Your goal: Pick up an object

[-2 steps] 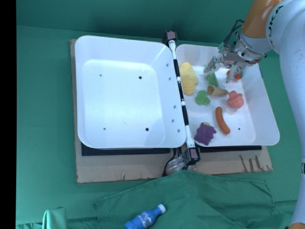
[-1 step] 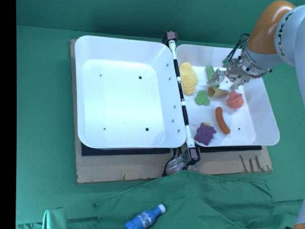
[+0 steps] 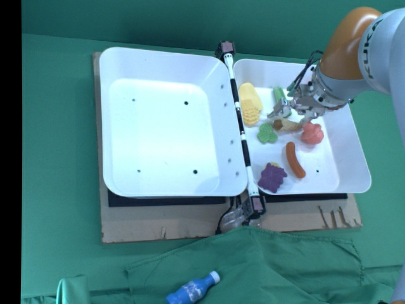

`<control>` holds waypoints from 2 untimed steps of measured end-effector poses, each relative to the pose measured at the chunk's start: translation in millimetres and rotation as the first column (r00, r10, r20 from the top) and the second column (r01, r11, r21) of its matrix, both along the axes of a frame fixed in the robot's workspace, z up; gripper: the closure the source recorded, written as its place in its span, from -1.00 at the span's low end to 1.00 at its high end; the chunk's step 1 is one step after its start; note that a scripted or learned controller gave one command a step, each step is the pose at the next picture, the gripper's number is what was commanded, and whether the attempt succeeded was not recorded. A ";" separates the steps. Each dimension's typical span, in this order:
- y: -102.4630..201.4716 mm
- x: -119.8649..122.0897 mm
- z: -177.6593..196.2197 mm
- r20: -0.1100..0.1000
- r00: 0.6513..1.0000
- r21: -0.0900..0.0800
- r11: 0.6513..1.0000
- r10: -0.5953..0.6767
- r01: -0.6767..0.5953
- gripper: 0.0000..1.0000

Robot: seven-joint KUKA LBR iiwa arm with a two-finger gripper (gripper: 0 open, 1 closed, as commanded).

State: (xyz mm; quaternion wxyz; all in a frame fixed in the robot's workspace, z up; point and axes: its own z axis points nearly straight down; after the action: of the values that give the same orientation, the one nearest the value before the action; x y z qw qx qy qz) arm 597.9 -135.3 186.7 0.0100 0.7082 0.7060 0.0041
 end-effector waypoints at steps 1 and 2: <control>47.7 -11.8 100.1 -0.005 1.000 0.007 1.000 0.005 -0.005 -1.00; 19.4 -6.4 0.8 -0.022 1.000 0.007 1.000 -0.004 0.004 -1.00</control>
State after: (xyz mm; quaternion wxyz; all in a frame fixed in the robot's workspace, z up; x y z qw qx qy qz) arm 591.5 -115.9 187.5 0.0000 0.7095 0.7047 -0.0013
